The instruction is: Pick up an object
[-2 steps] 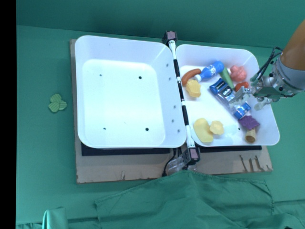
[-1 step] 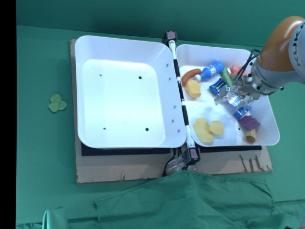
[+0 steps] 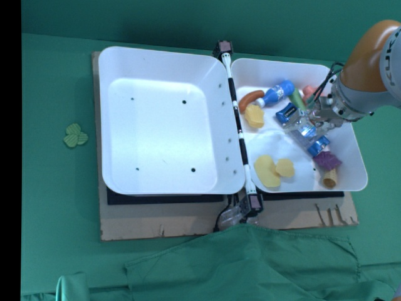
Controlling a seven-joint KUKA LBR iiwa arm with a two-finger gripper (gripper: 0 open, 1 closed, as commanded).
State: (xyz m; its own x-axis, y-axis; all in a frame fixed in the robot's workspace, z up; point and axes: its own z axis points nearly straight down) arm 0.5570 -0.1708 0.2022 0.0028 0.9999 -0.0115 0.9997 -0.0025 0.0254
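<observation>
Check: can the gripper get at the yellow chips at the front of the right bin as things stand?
Probably yes. The yellow chips lie flat and apart on bare bin floor, nothing on top, and the gripper is above the same right bin.

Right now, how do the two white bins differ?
The left bin shows a bare floor with a few small dark dots; the right bin holds toy food: a sausage, yellow pieces, a blue bottle. The gripper is down inside the right bin, not over the left bin. Both are shallow, white, side by side.
</observation>
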